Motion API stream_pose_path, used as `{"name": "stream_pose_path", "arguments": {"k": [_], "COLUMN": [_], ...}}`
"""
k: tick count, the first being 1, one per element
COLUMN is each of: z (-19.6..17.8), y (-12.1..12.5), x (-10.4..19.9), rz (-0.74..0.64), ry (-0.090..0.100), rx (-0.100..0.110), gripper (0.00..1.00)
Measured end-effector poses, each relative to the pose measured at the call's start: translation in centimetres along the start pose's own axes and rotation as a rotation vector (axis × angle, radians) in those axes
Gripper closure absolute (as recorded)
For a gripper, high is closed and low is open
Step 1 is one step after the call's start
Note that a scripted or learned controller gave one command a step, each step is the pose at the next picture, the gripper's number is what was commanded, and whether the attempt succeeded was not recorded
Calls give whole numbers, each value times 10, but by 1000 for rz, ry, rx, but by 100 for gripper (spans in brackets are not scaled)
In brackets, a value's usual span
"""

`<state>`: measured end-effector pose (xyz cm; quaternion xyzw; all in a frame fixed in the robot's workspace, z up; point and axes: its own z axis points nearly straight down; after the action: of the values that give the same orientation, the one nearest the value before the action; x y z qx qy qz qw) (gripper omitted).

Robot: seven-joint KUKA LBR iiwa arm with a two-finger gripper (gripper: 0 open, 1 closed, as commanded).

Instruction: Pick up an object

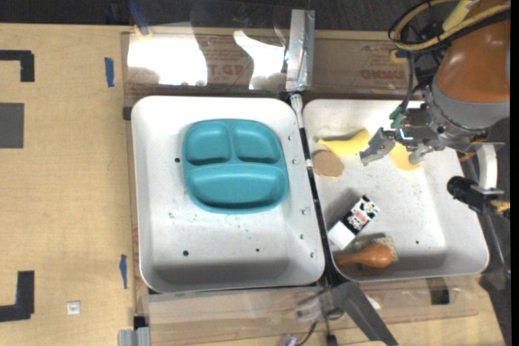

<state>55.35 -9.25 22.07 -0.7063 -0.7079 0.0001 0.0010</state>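
Right now the gripper (397, 143) hovers with fingers apart over the banana (345, 143), probably light and soft, best grasped mid-length.

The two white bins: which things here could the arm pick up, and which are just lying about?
For the job:
- gripper, over the right bin
- banana
- brown round thing
- black-and-white carton
- orange-brown thing
- yellow thing under the gripper

Lying about:
- teal divided plate in the left bin
- clear panel behind the bins
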Motion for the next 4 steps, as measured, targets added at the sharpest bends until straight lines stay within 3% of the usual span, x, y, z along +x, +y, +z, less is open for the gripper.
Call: {"name": "stream_pose_path", "arguments": {"k": [1, 2, 3, 4], "z": [38, 132, 134, 136], "y": [51, 41, 100, 111], "x": [13, -13, -25, -70], "rz": [-72, -222, -341, -30], "ry": [-2, -3, 1, 3], "rx": [-1, -9, 9, 13], "gripper": [0, 0, 0, 0]}}
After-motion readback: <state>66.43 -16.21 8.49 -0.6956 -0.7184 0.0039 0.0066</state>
